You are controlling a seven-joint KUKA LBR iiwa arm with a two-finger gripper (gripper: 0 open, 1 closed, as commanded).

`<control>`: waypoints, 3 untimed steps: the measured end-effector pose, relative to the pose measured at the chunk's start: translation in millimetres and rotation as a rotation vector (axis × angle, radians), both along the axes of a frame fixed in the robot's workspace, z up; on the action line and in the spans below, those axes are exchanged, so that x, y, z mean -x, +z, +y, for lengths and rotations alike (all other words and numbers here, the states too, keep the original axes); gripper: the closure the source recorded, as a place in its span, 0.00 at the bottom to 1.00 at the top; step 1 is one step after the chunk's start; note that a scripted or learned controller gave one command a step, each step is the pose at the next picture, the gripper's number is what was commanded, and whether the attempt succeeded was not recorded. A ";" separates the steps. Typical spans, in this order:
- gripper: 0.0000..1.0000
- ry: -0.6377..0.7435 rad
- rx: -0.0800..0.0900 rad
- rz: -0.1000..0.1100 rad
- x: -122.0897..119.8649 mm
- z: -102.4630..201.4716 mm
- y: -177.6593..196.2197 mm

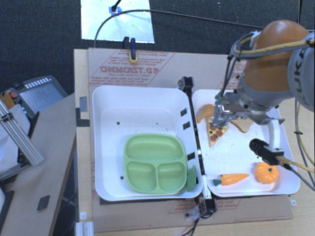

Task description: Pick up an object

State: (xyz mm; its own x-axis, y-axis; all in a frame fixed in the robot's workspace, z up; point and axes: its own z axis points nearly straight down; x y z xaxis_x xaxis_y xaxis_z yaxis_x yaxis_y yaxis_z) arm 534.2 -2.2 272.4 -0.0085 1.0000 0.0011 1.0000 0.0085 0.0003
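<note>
Claw [222, 116] hung right over the pizza slice [214, 132]

Couldn't tell if it was clenched; a flat slice could easily slip, or it'd snag the croissant [205, 113].

2 white bins [103, 132]; a pale green divided plate [155, 162]; an orange carrot [234, 179] with green top; an orange pumpkin [266, 173]; a pizza slice [214, 132], yellow with red dots.

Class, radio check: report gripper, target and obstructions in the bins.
Gripper low over pizza slice, right bin. Grip unconfirmed. Croissant, toast crowd it.
</note>
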 end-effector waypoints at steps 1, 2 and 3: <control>1.00 0.000 0.000 -0.001 5.5 47.1 -6.8; 1.00 -0.002 0.001 0.000 8.8 100.5 -31.0; 0.00 -0.005 0.001 0.000 8.7 99.6 -30.7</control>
